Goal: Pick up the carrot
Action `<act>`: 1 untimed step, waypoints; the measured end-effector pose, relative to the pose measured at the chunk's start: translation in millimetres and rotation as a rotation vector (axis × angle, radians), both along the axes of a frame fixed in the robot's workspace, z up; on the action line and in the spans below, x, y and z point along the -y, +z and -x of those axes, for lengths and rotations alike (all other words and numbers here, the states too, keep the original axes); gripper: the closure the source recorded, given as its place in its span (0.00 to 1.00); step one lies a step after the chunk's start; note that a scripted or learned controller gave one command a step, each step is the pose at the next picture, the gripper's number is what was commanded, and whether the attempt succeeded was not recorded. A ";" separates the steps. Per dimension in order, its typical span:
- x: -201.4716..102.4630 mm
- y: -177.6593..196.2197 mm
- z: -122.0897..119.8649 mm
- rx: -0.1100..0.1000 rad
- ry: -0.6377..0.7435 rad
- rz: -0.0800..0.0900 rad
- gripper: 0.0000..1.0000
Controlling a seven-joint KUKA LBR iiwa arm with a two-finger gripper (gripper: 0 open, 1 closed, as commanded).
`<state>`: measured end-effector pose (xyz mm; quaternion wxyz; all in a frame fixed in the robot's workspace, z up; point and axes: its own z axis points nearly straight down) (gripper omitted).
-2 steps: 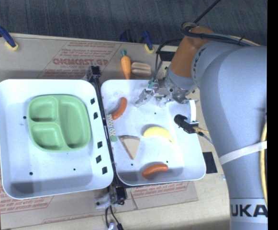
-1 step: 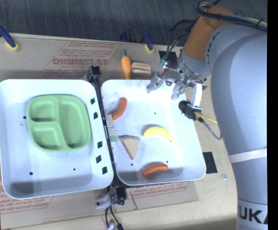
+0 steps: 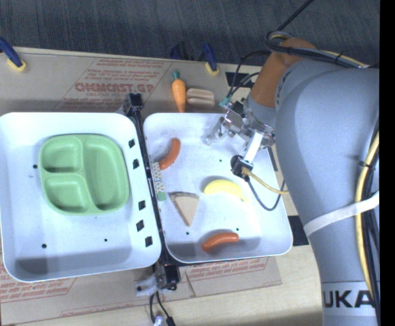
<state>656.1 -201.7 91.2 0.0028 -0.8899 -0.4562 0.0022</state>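
Brown cardboard (image 3: 109, 80) printed with red lettering covered the bench, and dark grey carpet (image 3: 115, 12) showed beyond its far edge. Two shallow white bins sat side by side on it, joined by black clips. The left bin (image 3: 20, 250) held a pale green divided plate (image 3: 85, 173). The right bin (image 3: 272, 229) held a sausage (image 3: 170, 153) near its far left corner, a yellow banana (image 3: 224, 189) toward the middle, a wedge of bread (image 3: 185, 207) beside the left wall and a second sausage (image 3: 219, 240) by the near wall. The carrot (image 3: 178, 94), orange with a green top, lay outside both bins on the cardboard just past the right bin's far rim, next to a small tan block (image 3: 200, 98). The grey arm (image 3: 326, 155) filled the right side and ran out of the picture at the bottom, covering the right bin's right edge. Its gripper (image 3: 217, 133) hung over the far right corner of the right bin, well apart from the carrot; the metal parts blurred together, so how far the fingers stood apart could not be told, and nothing was seen between them. Open white floor lay between the banana and the far sausage.
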 end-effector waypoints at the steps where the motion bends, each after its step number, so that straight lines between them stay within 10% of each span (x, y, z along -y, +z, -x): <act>1: -36.4 48.4 -0.3 0.002 -0.308 0.003 0.00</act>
